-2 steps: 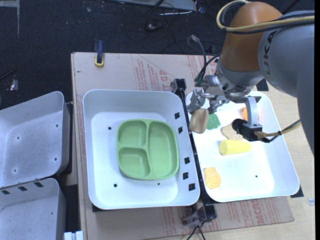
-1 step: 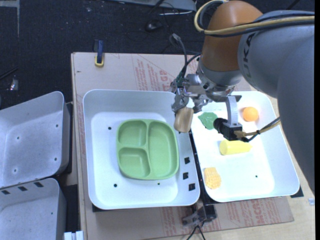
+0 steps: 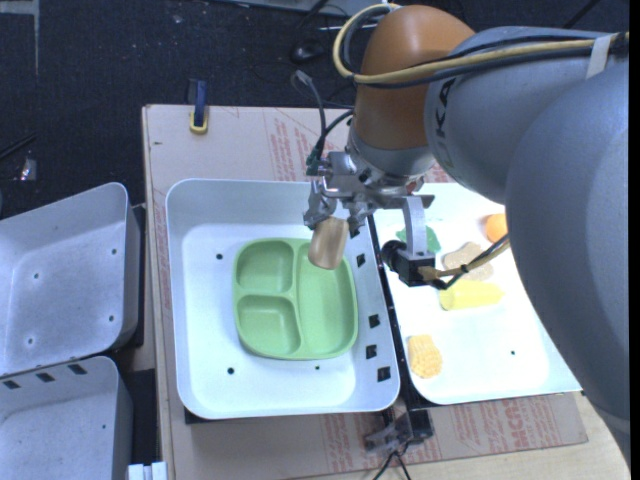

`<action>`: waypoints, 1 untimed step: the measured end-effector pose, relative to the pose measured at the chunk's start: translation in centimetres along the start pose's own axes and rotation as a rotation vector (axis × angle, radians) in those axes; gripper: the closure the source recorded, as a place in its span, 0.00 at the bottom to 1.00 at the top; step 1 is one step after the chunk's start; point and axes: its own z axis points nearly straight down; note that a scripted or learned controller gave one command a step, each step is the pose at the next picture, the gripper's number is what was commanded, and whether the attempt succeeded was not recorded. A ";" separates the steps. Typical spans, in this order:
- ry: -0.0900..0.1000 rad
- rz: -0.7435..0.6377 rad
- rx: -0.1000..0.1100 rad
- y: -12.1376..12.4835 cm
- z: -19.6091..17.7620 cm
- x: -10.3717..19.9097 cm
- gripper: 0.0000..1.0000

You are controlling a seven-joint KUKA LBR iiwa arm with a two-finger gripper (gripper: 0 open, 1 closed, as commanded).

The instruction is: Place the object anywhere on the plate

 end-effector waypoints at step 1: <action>0.000 0.001 0.000 -0.4 -0.3 2.6 1.00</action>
